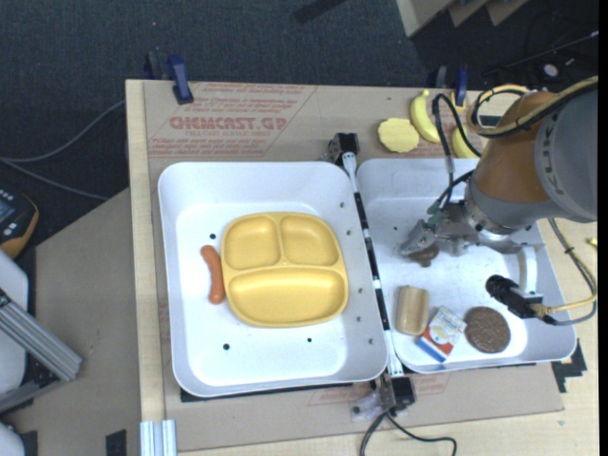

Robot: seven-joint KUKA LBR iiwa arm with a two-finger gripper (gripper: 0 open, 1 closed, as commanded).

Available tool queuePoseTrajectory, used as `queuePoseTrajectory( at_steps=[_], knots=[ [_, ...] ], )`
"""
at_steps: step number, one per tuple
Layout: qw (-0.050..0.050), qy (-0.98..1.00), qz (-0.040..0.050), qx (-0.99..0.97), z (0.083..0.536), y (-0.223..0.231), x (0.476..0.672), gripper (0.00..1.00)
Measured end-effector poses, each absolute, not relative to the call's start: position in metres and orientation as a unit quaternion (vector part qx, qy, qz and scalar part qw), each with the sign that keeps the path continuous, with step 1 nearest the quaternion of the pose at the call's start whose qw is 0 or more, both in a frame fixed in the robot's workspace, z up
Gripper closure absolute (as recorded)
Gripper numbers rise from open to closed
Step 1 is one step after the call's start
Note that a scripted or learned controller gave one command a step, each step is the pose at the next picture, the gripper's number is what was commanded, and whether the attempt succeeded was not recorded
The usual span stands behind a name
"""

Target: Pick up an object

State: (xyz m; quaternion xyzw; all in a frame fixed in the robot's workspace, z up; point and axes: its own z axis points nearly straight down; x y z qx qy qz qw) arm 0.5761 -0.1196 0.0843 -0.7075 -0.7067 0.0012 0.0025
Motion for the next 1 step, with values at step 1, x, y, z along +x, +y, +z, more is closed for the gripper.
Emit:
queuePoseTrajectory(
  at_steps=[1],
  knots=[
    [0.000,-0.707,-0.0004,-0.708,0.0948,-0.1197,0.5783,1.00]
  ],
)
